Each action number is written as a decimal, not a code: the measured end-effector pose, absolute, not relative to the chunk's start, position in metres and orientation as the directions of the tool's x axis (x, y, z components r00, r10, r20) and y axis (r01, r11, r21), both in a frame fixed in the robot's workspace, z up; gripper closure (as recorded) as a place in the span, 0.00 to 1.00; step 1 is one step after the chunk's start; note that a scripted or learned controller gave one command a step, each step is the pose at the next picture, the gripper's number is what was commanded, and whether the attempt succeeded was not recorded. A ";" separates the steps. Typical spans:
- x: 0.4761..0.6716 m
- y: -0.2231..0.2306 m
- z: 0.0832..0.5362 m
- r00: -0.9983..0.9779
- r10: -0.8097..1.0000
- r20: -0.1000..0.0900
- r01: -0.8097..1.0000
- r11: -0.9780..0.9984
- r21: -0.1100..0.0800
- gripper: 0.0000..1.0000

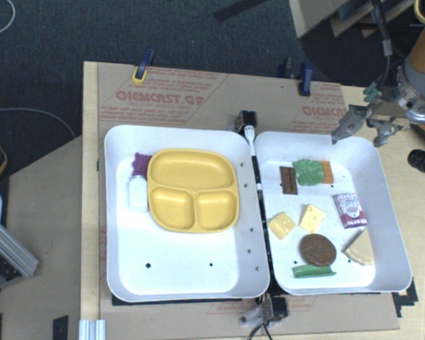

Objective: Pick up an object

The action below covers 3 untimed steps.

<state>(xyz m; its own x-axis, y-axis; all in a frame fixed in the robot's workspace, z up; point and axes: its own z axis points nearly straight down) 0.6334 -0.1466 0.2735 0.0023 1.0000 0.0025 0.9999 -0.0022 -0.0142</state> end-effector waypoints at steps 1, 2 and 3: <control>0.635 -0.146 0.282 0.000 1.000 0.000 1.000 0.000 -0.001 0.00; 0.638 -0.136 0.231 -0.001 1.000 0.001 1.000 0.001 -0.006 0.00; 0.631 -0.140 0.185 0.001 1.000 0.001 1.000 0.000 -0.006 0.00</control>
